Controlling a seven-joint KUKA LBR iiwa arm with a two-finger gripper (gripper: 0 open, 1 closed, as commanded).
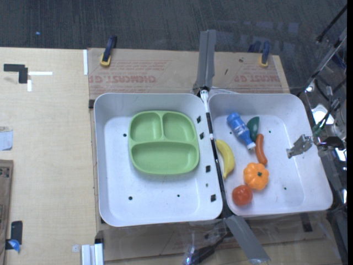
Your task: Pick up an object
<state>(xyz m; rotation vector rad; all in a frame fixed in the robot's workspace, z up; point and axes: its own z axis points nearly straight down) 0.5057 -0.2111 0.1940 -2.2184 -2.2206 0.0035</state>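
Toys are clustered at the left of the right bin point(292, 200): bottle point(240, 129), banana point(225, 157), pumpkin point(256, 175), tomato point(241, 195). The gripper point(300, 146) is poised beside them; its state cannot be told.

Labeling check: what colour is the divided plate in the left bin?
Light green; the divided plate shows plainly in the camera view.

Left bin point(110, 203): holds a green divided plate point(164, 142), lying flat toward the far side.
Right bin point(292, 195): holds a blue bottle point(240, 129), dark green vegetable point(253, 127), orange sausage-shaped piece point(260, 149), banana point(225, 158), small orange pumpkin point(256, 176) and red tomato point(242, 195).
Grouping: all six sit in the bin's left half, close together.
Gripper point(299, 146): over the right bin's right side, apart from the items.
Bench: cardboard point(165, 70) lies behind the bins, fixed with clamps point(108, 50).
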